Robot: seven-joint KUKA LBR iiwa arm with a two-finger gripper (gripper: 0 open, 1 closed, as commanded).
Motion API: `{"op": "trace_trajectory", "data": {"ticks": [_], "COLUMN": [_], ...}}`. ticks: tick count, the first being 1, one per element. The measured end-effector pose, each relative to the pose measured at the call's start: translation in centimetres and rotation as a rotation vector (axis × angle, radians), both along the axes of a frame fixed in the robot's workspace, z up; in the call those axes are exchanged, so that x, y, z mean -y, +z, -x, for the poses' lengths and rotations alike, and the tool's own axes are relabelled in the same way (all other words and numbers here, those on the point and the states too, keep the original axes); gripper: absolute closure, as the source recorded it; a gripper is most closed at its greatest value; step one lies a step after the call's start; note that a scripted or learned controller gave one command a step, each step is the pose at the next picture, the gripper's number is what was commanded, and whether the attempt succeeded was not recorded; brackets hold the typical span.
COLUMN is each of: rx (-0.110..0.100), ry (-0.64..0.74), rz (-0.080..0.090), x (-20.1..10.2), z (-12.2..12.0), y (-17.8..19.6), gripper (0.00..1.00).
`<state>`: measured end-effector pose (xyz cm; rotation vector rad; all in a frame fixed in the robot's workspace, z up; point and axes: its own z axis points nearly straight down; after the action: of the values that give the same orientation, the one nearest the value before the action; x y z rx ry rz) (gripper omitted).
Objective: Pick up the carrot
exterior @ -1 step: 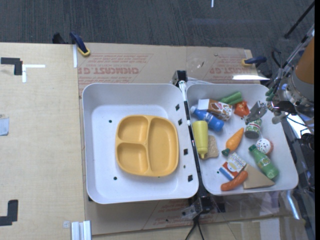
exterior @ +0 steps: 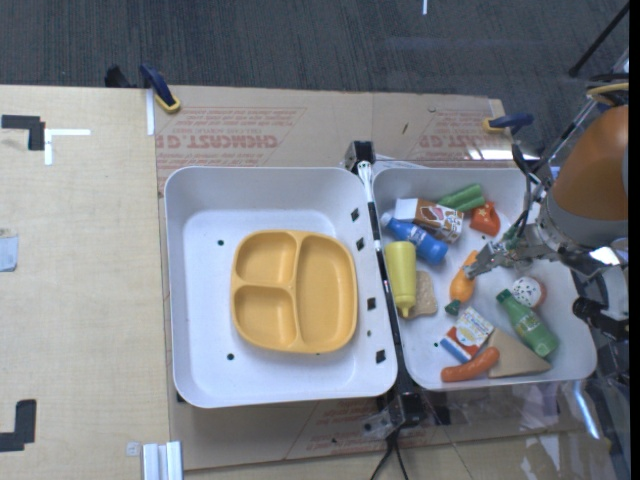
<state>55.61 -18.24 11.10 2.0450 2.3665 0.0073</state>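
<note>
Tabletop: pale flat board, cardboard sheet under the two bins. It carries everything; my arm reaches in over the right-hand side.

Left bin, well away from my jaws: shallow white plastic, rounded corners. Holds a yellow divided plate, smooth and glossy, three compartments.

Right bin, the one my jaws hang in: same white plastic, crowded with toy food. Items lie loose at odd angles, probably tipped in, not arranged.

Around the jaws, larger items first. Yellow bottle, away from me toward the divider, lying lengthwise beside a blue bottle. Green bottle back on my arm's side, tilted. Red sausage further off at the bin's near edge, glossy and curved.

Carrot: small, orange, tapered, green end down, just beyond my fingertips and touching or nearly so. Smooth plastic by the look; I judge it may slip.

Jaws: thin metal fingers, slightly parted at the tip, nothing between them. Not gripping. They point at the carrot's upper end, likely lined up for a grasp.
</note>
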Motion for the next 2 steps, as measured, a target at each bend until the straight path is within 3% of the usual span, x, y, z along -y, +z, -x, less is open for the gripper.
{"op": "trace_trajectory", "data": {"ticks": [1,2], "rx": [-0.011,-0.013], "ry": [0.115,0.108], "rz": [-0.004,-0.005], "x": [-7.16,-7.10], "z": [-1.69,-1.73], "y": [-1.81,-0.89], "gripper": [0.00,1.00]}}
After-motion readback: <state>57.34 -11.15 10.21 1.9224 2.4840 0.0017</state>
